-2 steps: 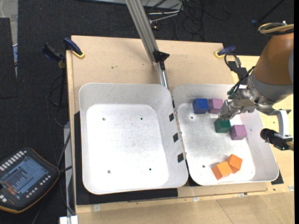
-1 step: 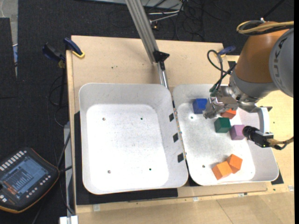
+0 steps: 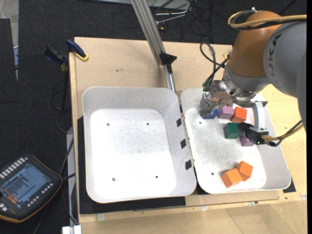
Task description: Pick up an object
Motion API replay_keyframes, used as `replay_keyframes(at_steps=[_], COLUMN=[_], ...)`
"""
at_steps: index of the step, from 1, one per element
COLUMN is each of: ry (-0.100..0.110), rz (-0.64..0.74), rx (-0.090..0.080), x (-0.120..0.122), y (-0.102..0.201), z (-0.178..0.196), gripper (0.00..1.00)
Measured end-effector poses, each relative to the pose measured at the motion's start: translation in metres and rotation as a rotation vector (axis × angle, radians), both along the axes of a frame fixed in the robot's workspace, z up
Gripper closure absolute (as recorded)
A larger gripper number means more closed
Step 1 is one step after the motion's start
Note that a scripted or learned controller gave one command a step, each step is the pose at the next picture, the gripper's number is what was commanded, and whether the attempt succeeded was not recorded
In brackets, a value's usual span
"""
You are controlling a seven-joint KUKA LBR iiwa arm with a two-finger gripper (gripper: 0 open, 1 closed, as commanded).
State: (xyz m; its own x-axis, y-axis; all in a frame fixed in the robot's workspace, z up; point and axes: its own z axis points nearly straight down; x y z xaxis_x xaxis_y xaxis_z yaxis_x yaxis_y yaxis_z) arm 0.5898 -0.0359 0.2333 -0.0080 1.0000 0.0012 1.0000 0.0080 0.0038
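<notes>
My gripper (image 3: 210,105) is low in the right bin (image 3: 273,177), near its far left corner. It sits directly over a small blue block (image 3: 211,114), which pokes out just below it. Right beside that lie a purple block (image 3: 225,112) and an orange block (image 3: 240,114). A green block (image 3: 231,130) and a second purple block (image 3: 246,141) lie a little nearer, partly behind a black fitting on the arm. Two orange blocks (image 3: 231,177) (image 3: 245,169) rest together near the bin's front edge.
The left bin (image 3: 92,101) stands beside the right one, with black clips along the shared rim (image 3: 185,143). A slanted metal pole (image 3: 151,30) crosses behind the bins. A teach pendant (image 3: 22,186) lies at the lower left, off the bench.
</notes>
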Motion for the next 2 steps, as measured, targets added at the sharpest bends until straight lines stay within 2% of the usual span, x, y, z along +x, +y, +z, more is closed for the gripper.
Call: replay_keyframes(at_steps=[2], ry=[0.0], rz=[0.0], rx=[0.001], x=[0.041], y=[0.108], z=[0.012], gripper=[1.0])
